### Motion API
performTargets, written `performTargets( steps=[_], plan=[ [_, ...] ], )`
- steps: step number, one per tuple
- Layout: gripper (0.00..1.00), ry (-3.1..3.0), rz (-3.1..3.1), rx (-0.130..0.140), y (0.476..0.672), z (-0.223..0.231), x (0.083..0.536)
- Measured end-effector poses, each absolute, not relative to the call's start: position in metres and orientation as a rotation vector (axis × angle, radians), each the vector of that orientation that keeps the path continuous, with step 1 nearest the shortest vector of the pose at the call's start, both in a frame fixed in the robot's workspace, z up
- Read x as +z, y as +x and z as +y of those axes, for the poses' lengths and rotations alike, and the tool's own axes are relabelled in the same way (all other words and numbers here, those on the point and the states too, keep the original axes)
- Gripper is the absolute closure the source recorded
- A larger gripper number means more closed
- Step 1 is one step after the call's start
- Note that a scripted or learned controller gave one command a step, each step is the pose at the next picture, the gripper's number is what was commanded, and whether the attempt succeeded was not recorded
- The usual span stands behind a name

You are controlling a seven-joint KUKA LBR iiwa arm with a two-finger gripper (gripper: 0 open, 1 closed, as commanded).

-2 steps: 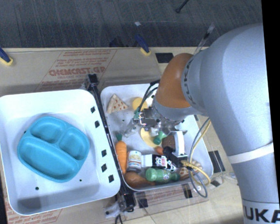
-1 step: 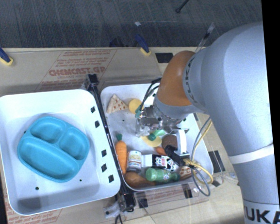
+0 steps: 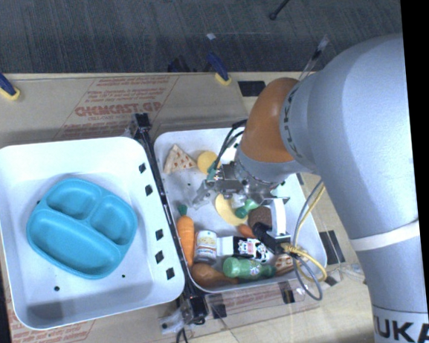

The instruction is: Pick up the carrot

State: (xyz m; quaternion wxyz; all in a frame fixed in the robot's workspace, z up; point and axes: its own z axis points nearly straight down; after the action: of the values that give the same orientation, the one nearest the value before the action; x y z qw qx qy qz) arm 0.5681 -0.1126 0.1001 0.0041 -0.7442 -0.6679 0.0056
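one carrot (image 3: 187,239) lies in the right bin (image 3: 308,218); gripper (image 3: 234,184) nearby, finger state unclear

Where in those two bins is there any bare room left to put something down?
Left bin: bare white floor all round the blue tray, widest along its near edge. Right bin: crowded, with carrot, bottle and gripper; only small gaps.

One fixed camera, mounted above the bench (image 3: 103,94), looks down at a slant. Both white bins fall inside the frame: left bin (image 3: 12,244) toward the left, right bin (image 3: 169,145) near centre. Dark floor runs along the top edge. The arm (image 3: 361,139) enters from the right and sits close to the lens, bulking large and covering part of the right bin. Moderate distance; bench edges mostly visible.
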Motion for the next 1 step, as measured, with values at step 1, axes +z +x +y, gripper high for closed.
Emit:
performTargets(
  steps=[1],
  plan=[
    [0.0, -2.466, -1.958, 0.004, 0.5236, -0.097, 0.0933]
  ],
)
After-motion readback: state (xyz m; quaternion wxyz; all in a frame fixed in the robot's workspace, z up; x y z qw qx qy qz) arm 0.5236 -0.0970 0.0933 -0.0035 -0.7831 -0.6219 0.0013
